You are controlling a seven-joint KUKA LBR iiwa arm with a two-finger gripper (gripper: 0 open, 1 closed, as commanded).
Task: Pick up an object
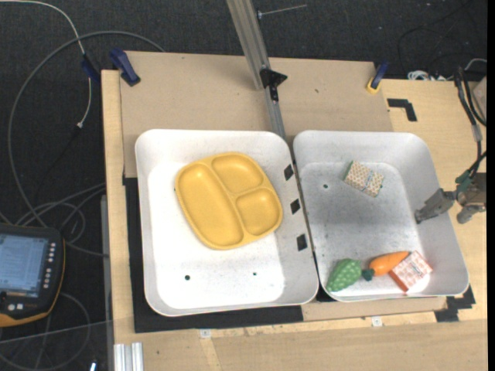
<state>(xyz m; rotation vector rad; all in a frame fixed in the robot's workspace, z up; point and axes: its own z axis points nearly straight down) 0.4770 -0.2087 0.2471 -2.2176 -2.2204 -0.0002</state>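
Toy vegetables crowd the near edge of the right bin (433,161): a green piece (344,275) touching an orange carrot (384,263), with a small red-and-white box (411,270) just beside the carrot. A patterned packet (363,178) lies near the bin's far edge. The hand (452,205) hangs over the right rim, fingers spread and gripping nothing. A yellow divided plate (227,199) sits in the left bin (155,153) on the tabletop (193,91).

handheld screen unit (27,273) at left edge | blue clamps (124,66) on bench's far corners | cables (54,22) on floor
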